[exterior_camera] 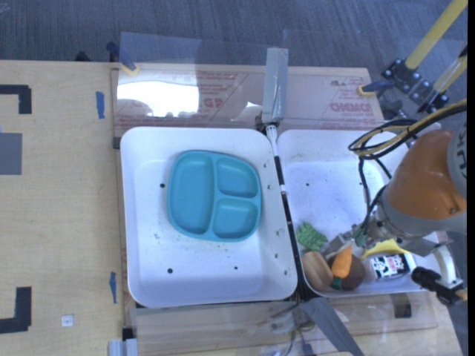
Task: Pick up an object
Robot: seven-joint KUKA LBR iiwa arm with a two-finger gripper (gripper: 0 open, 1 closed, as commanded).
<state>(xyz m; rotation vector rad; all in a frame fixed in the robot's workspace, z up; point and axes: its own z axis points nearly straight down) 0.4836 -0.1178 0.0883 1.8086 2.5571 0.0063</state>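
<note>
Camera view: we look down at a slant on two white bins side by side, with the arm (423, 184) reaching in from the right.
Arm: we see its grey body and the orange band above the wrist, hanging over the right bin (326, 176); black and yellow cables loop up behind it.
Gripper: we place the gripper (361, 237) low in the near part of the right bin, just below the orange band. The wrist hides the tips, so we cannot tell how wide it stands, and we see nothing clearly caught in it.
Carrot: an orange toy carrot (342, 261) lies just below and slightly left of the gripper, resting on a dark round piece (358, 273).
Green piece: a leafy green toy (311, 236) sits to the gripper's left, near it.
Tan piece: a tan rounded toy (317, 270) lies lower left of the gripper, touching the carrot's heap.
Yellow piece: a yellow banana-like toy (384, 248) lies just right of and below the gripper.
Carton: a small white and black carton (390, 266) lies below that, to the gripper's lower right.
Left bin: the left bin (141, 199) is well to the gripper's left.
Plate: a blue divided plate (214, 195) rests in the left bin, well apart from the gripper.
</note>
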